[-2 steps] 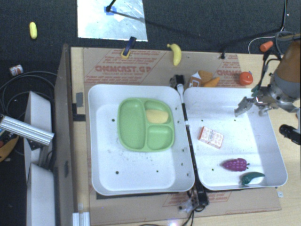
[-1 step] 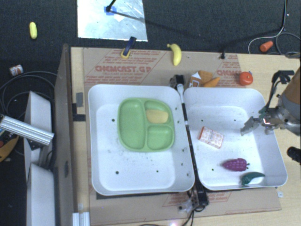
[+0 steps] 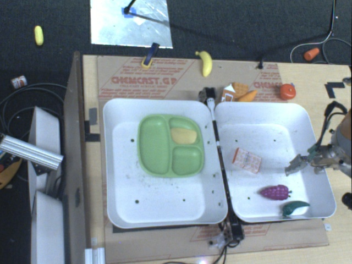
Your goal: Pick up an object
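Claw (image 3: 291, 168) over right bin (image 3: 275, 113) — purple grapes (image 3: 275, 192) just below.

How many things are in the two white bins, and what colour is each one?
Green: 1, the tray in the left bin
Yellow: 1, a piece lying in the tray
Purple: 1, the grapes in the right bin
Teal: 1, a toy
White and red: 1, a packet
Total: 5
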Tool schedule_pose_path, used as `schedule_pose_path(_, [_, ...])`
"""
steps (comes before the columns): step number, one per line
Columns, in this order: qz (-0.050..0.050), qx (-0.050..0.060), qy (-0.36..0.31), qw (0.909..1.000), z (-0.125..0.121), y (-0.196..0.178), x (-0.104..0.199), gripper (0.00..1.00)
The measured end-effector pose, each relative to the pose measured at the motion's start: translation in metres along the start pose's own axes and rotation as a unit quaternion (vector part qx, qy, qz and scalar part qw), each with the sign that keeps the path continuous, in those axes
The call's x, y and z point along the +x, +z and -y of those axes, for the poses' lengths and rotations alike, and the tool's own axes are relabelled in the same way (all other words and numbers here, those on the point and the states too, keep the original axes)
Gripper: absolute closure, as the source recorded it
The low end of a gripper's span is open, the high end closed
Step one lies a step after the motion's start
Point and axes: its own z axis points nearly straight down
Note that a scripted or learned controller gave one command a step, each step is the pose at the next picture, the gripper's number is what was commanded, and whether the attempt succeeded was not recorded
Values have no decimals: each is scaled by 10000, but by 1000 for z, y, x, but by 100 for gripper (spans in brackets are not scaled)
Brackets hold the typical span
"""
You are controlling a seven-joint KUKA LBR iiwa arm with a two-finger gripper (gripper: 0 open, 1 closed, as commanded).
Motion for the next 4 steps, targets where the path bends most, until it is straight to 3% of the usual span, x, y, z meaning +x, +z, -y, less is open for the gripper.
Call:
schedule_pose_path(1, [-17, 18, -37, 10000, -1, 93, 43, 0])
schedule_pose_path(2, [7, -35, -34, 10000, -3, 1, 62, 0])
schedule_pose_path(3, [1, -17, -7, 10000, -3, 96, 63, 0])
schedule_pose_path(4, [31, -49, -4, 10000, -60, 91, -6, 0])
